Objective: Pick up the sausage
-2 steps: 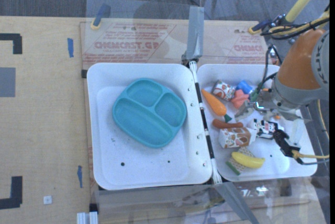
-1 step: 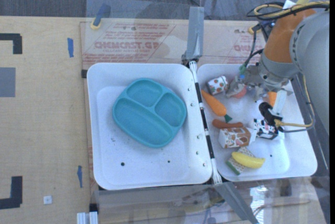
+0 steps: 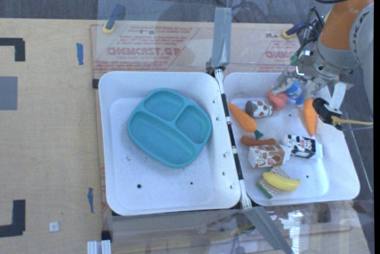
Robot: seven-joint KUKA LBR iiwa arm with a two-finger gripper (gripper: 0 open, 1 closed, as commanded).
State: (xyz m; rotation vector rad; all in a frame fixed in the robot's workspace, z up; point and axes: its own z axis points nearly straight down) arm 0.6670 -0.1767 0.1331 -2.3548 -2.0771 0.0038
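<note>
Wide wooden table [image 3: 47, 128] under it all. Two white bins side by side on it: left bin [image 3: 119, 187] and right bin [image 3: 341, 184].

Big grey arm with an orange band [image 3: 341, 21] reaching in from the far right. Blue plate [image 3: 170, 127] lying in the left bin, well apart from the job.

Claw [image 3: 295, 78] hanging over the far side of the right bin, just above a small pink toy [image 3: 276, 99] and a blue toy [image 3: 293, 91]. Too blurry to tell whether apart or together.

Lots of toy food in the right bin. One carrot [image 3: 242, 117] by the left wall, another carrot [image 3: 310, 116] on the right. A little brown box [image 3: 266, 156] in the middle, a banana [image 3: 281, 181] at the near side.

Sausage [image 3: 259, 141] lying flat, left of the middle, touching the far edge of the brown box and just near of the left carrot. Nothing gripped yet.

To do it well: bring the claw nearer and left, over the middle of the sausage. Turn to grip across the thin way. Come down straight. Mind the box and the carrot, both very close. Squeeze, then lift slowly.
</note>
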